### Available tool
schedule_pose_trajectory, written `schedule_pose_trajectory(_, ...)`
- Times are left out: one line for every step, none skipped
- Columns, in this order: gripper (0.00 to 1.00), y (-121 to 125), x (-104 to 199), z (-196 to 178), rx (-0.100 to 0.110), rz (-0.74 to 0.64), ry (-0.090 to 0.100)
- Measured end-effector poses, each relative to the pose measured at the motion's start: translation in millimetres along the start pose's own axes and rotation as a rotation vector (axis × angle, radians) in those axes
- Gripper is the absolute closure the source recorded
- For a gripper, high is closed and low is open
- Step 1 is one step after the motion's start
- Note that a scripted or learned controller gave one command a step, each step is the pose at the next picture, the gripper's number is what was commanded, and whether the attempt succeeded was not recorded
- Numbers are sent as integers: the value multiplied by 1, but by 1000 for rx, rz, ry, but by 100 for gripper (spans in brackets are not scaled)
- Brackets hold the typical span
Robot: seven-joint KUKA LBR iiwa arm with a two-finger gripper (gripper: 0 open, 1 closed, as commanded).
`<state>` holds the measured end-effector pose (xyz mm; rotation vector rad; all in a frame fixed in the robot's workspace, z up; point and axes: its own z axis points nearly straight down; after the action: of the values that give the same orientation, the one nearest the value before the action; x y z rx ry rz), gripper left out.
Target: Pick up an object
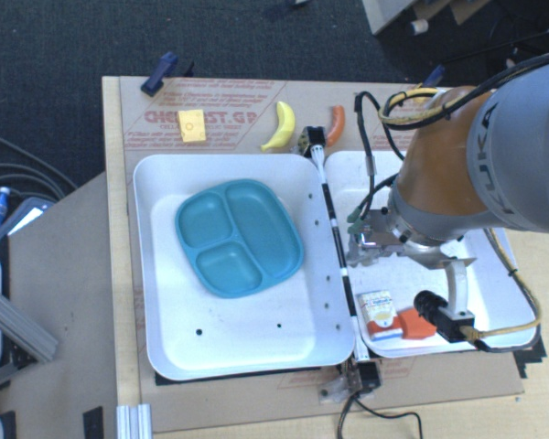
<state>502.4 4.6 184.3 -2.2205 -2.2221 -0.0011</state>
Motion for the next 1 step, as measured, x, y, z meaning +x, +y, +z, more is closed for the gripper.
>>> schedule_pose_trajectory(100,-24,10,0,4,1,0)
